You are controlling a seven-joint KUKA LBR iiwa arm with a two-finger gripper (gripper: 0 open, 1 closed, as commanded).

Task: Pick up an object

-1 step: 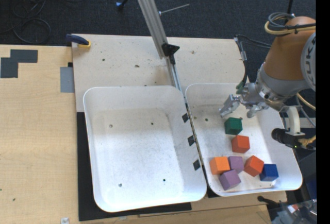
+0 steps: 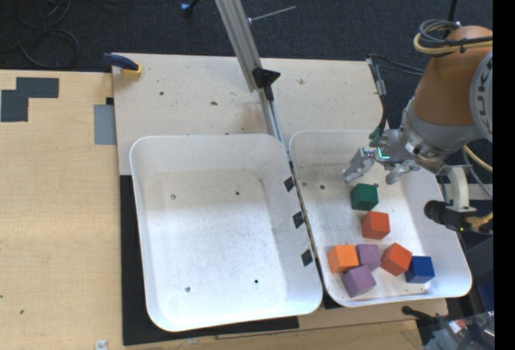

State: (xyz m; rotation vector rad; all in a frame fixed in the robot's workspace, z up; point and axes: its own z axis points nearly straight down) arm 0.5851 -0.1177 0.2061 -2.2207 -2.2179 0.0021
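Silver two-finger gripper (image 2: pixel 375 172) hung open and held nothing, just above a dark green cube (image 2: pixel 364 196) in the right shallow white bin (image 2: pixel 451 280), near an orange-red cube (image 2: pixel 375 224).

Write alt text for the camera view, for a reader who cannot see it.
A grey and orange robot arm reaches in from the right, its gripper open just above a green block in the right white bin. Orange, purple and blue blocks lie nearer the front; the left bin sits alongside.
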